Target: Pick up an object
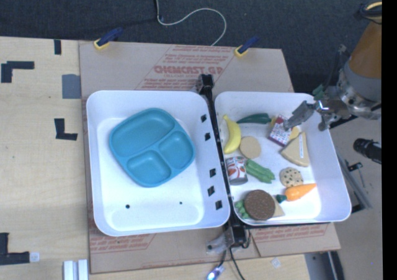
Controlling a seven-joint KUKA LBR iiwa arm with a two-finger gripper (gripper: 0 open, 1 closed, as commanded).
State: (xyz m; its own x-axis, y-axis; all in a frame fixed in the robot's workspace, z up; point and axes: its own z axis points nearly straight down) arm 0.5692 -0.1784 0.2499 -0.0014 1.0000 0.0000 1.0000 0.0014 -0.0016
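Observation:
The right bin (329,148) holds several toy foods: a banana (232,135), a green pepper (253,118), a small red and white box (278,131), a cheese wedge (298,150), a round cracker (250,147), a can (236,170), a green pickle (260,171), a cookie (290,177), a carrot (300,192) and a burger (259,205). My gripper (308,121) hangs over the bin's upper right part, open, with nothing between its fingers. One finger (300,114) points down-left, its tip just above the red and white box and the cheese wedge.
A blue divided plate (152,146) lies in the left bin (99,167). Both bins rest on a cardboard sheet (186,67) held by clamps at the back. The black divider (214,148) runs between the bins. A cable (186,18) trails behind.

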